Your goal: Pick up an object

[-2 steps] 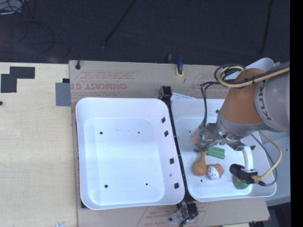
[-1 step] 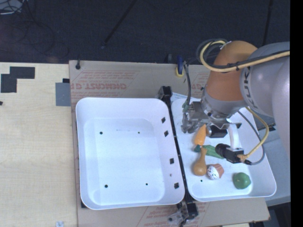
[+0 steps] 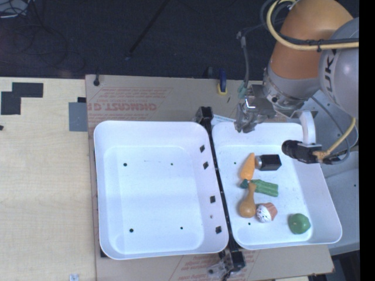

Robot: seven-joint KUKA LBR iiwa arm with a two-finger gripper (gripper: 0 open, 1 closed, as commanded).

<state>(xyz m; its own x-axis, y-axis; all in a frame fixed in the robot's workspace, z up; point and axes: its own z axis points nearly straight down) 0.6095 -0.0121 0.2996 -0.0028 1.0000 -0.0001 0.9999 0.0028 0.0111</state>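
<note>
The right bin (image 3: 319,187) holds several small objects. An orange carrot-shaped piece (image 3: 248,166) lies next to a black block (image 3: 269,162). Below them are a green piece (image 3: 265,187), a tan pear-shaped piece (image 3: 247,204), a red-and-white piece (image 3: 266,212) and a green round piece (image 3: 299,223). My gripper (image 3: 248,123) hangs over the bin's far edge, above and apart from all of them. Nothing shows between its fingers.
The left bin (image 3: 111,157) sits beside the right one, split from it by a black clamp strip (image 3: 213,177). Both rest on a cardboard sheet (image 3: 146,98). The arm's orange band (image 3: 307,34) and grey body fill the upper right, with cables around them.
</note>
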